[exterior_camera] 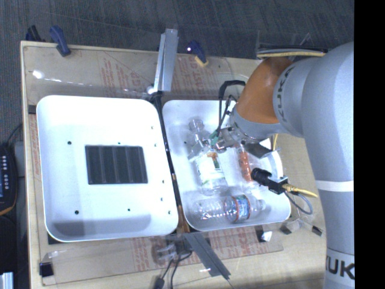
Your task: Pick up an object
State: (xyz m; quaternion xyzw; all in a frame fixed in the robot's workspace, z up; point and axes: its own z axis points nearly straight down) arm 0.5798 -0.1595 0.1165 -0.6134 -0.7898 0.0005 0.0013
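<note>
Gripper (218, 138): over right bin (180, 116) | grip state: cannot tell, wrist hides it | just beside: clear bottle (207, 168) | nearer the front: second bottle (231, 208)

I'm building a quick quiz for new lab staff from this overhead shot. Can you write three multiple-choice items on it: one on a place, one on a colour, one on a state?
1. Which bin holds the clear plastic bottles?
A. the left bin
B. the right bin
C. both bins

2. What colour is the band above the arm's wrist?
A. orange
B. blue
C. green

3. How does the bottle at the near end of the right bin lie?
A. standing upright
B. on its side
C. hanging over the rim

Answers:
1 B: the clear plastic bottles lie in the right bin, while the left bin shows a dark ribbed rectangle.
2 A: the band is orange.
3 B: the bottle with the blue and red label lies on its side on the bin floor.
</note>
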